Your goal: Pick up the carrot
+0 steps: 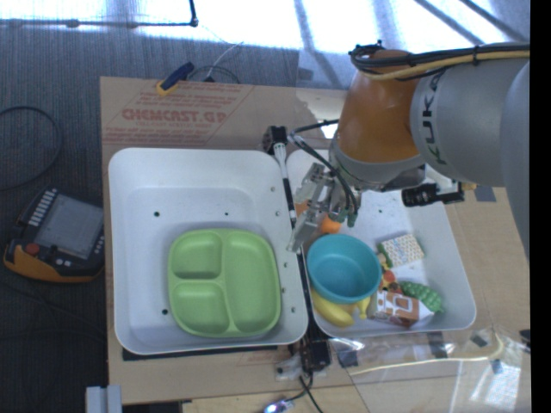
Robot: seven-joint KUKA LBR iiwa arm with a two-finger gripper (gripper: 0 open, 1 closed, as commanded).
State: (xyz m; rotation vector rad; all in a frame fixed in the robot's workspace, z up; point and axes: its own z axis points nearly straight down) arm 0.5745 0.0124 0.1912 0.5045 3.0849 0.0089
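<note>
The carrot is an orange piece in the right bin, close to its left wall, just above the blue bowl. My gripper hangs directly over it, low in the bin, and covers most of it. Orange shows at the gripper's lower edge and again at its left side. Whether the carrot is gripped or merely lying under the gripper cannot be made out from this angle.
A blue bowl sits just below the carrot, with a banana, a green item and small printed packets around it. The left bin holds a green divided plate. The arm's wrist looms over the right bin's far end.
</note>
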